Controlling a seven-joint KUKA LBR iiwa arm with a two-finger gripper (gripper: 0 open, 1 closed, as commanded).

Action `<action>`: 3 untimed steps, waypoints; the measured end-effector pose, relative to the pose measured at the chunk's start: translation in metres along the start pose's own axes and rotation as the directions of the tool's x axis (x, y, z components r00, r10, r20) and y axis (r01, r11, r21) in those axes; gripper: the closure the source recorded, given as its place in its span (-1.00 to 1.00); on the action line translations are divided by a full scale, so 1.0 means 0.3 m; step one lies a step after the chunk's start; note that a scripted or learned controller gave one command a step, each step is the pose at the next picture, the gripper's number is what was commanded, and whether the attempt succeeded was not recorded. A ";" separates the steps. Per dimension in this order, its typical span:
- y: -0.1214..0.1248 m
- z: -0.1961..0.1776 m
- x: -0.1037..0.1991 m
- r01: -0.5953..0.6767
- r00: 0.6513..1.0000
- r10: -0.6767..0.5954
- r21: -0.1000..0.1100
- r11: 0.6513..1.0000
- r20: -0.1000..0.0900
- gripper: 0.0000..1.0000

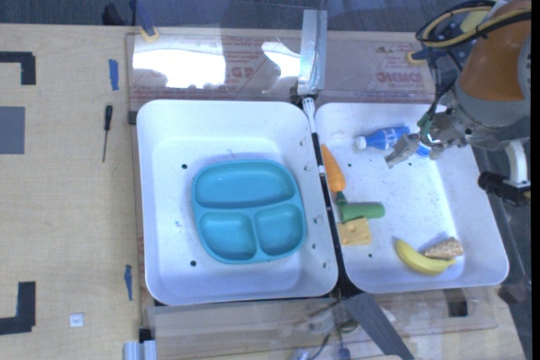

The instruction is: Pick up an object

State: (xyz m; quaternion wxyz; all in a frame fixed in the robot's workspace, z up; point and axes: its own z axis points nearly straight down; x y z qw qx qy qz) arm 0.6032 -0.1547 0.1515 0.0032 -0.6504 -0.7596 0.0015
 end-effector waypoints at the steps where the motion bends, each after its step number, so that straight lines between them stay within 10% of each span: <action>1: 0.173 0.223 -0.134 -0.133 0.991 0.134 0.032 0.991 -0.010 -1.00; 2: 0.164 0.198 -0.133 -0.132 0.991 0.133 0.047 0.990 -0.010 1.00; 3: 0.180 0.221 -0.006 -0.174 0.985 0.174 0.033 0.984 0.012 1.00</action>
